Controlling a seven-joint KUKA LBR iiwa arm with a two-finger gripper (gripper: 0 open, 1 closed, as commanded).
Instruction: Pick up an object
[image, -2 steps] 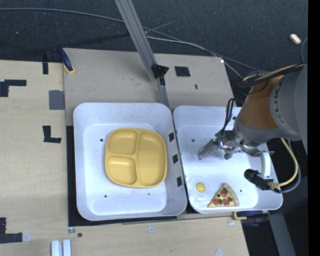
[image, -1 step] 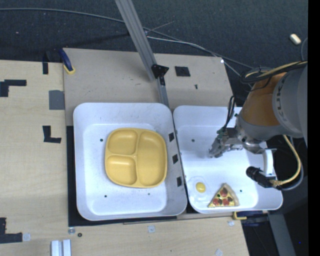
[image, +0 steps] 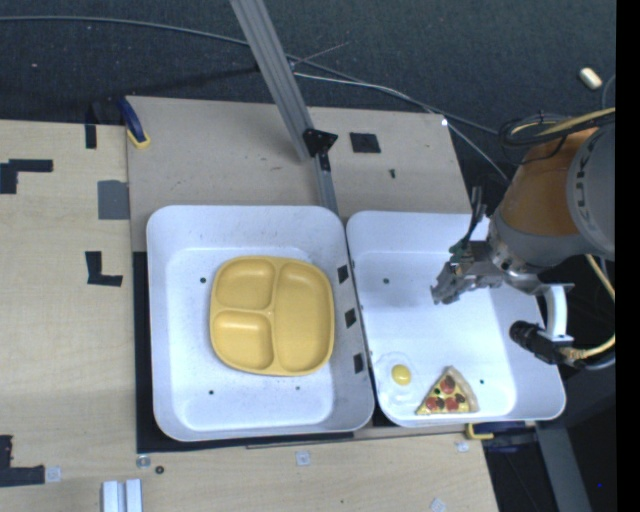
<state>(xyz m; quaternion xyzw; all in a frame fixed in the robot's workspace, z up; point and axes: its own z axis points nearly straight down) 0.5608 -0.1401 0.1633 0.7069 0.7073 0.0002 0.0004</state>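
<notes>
A toy pizza slice (image: 448, 393) lies near the front edge of the right bin (image: 400, 250). A toy fried egg (image: 398, 374) rests just left of it. A yellow divided plate (image: 272, 315) sits in the middle of the left bin (image: 180, 300). My gripper (image: 447, 287) hangs over the right bin's middle, above and behind the pizza slice, with nothing seen between its fingers. The fingers are dark and small against the bin.
A slanted metal pole (image: 285, 85) runs from the top to the gap between the bins. Cables (image: 545, 125) trail near the arm at the right. A dark mat lies beyond the bench at the top.
</notes>
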